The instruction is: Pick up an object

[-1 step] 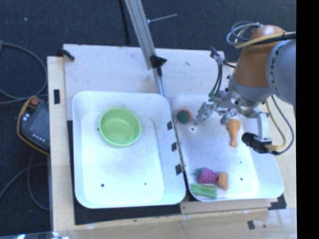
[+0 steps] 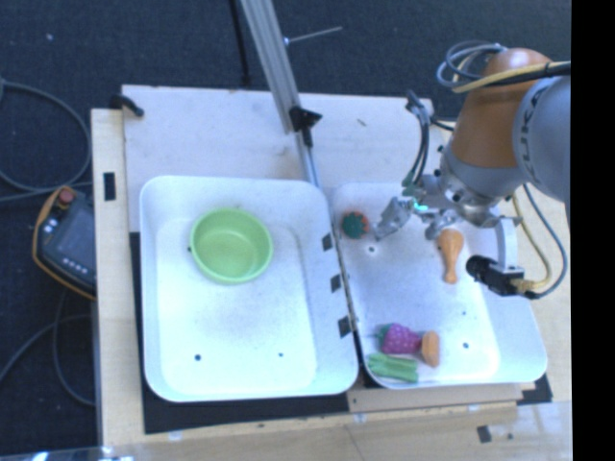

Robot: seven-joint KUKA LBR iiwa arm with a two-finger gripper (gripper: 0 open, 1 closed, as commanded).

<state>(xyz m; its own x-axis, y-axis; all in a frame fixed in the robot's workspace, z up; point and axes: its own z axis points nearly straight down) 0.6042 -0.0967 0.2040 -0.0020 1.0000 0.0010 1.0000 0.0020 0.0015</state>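
So the left bin is just holding one green bowl, sitting well apart from everything else, nothing risky there. In the right bin I'm counting five small things: one green-and-red round toy up by the divider, then at the near edge a magenta piece, a green pod-looking thing and an orange bit all bunching together, plus one tan drumstick-shaped toy. The gripper is hanging between the round toy and the drumstick, and honestly I can't tell how the jaws are standing. My worry: it's coming down on bare floor between them, or nudging the round toy so it's rolling off.
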